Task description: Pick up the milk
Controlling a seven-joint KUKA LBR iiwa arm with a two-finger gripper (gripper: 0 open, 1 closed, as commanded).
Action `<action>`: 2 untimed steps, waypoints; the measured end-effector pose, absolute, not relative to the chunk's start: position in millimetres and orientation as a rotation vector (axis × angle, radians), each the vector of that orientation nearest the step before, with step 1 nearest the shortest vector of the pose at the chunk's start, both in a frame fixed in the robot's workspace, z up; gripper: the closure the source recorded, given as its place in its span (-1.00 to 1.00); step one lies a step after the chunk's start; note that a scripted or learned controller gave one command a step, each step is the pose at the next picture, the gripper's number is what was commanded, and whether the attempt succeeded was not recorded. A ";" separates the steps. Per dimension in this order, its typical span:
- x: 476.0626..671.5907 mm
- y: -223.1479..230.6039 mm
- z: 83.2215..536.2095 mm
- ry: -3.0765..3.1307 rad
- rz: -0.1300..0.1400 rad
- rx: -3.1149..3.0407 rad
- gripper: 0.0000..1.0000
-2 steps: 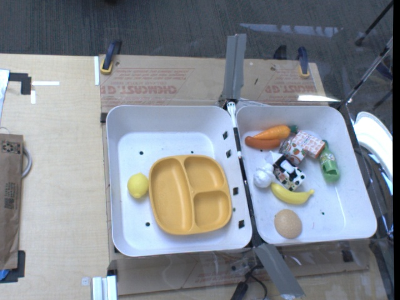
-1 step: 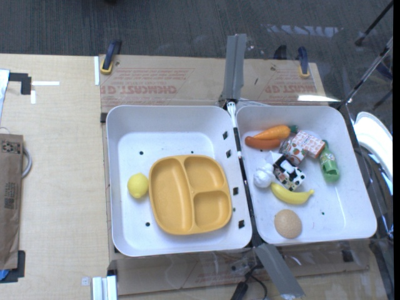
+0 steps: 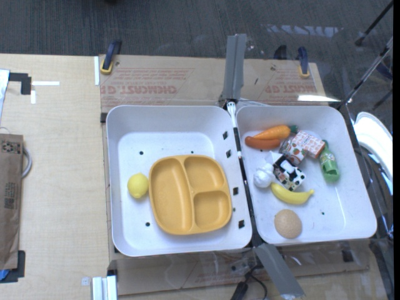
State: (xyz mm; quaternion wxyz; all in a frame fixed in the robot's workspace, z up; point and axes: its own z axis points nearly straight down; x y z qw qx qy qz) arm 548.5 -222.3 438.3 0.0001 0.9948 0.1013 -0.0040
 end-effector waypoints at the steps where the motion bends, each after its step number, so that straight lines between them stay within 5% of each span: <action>1: 550.6 -222.2 443.8 0.324 -0.025 3.124 1.00; 2: 552.9 -222.0 449.0 0.330 -0.038 3.123 1.00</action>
